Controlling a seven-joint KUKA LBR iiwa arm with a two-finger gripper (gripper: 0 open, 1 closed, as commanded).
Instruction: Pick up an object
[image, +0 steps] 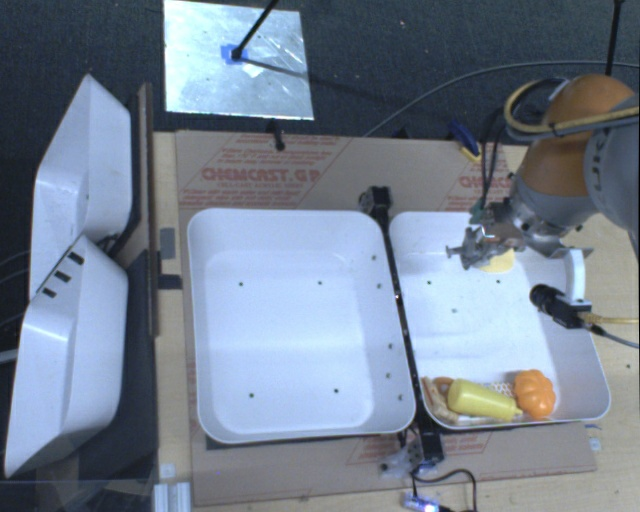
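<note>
The left bin (290, 320) fills the centre of the frame; the right bin (470, 330) lies beside it. The arm (580, 150) reaches in from the upper right, and its gripper (480, 248) hangs over the right bin's upper part, just above a pale yellow object (500, 262). Whether anything is grasped cannot be told. At the right bin's lower edge lie a yellow bottle (483, 398) and an orange object (535, 392), touching.

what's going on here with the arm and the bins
A grey and orange arm reaches into the right bin, its pincer low near the far end, right beside a pale yellow object. A yellow bottle-like item and an orange object lie at the near edge. Nothing looks lifted yet.
</note>
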